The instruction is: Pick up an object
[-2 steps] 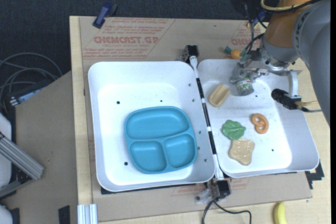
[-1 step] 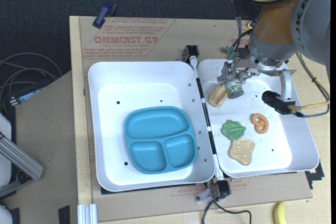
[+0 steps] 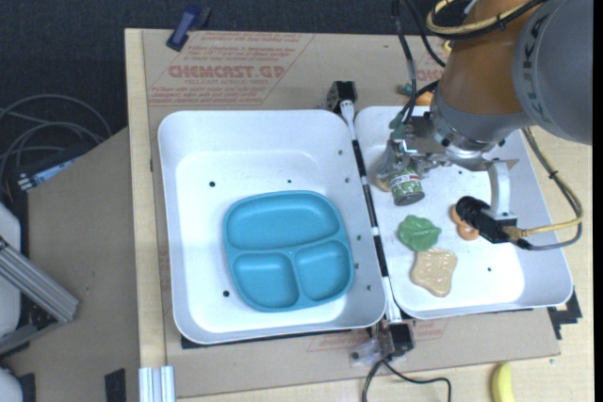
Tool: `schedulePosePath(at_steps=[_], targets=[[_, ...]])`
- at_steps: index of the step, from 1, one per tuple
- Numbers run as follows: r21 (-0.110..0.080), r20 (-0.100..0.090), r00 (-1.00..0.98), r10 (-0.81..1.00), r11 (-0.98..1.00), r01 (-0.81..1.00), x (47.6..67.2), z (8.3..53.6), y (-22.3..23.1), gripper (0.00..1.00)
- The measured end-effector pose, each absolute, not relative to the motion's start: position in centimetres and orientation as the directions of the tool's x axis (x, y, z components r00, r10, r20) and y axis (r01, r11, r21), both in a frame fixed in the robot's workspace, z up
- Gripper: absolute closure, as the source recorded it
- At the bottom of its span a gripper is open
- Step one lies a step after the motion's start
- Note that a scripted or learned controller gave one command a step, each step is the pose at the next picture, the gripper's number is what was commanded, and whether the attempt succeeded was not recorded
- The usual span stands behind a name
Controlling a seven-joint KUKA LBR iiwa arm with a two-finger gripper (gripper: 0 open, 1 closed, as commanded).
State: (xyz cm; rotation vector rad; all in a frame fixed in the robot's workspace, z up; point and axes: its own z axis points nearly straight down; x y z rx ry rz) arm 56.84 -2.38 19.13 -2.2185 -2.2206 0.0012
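Note:
The right bin (image 3: 532, 282) holds a small can with a green label (image 3: 408, 192), a green leaf-shaped piece (image 3: 417, 232), a tan lumpy piece (image 3: 433, 270) and an orange item (image 3: 463, 223) partly hidden behind a black cable fitting. My gripper (image 3: 407, 167) hangs in the bin's far left part, directly over the can and very close to or touching its top. The grey and orange wrist covers the bin's far right part.
The left bin (image 3: 188, 155) carries a blue divided tray (image 3: 287, 249). A black divider rail (image 3: 366, 202) runs between the bins. Cables loop off the arm over the right bin's right side. A yellow object (image 3: 503, 382) lies off the bench at the front.

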Motion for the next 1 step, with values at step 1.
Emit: schedulePosePath(at_steps=[1], targets=[[-0.002,0.002,-0.002,1.0,0.002,1.0,53.8,22.16,0.54,1.0]])
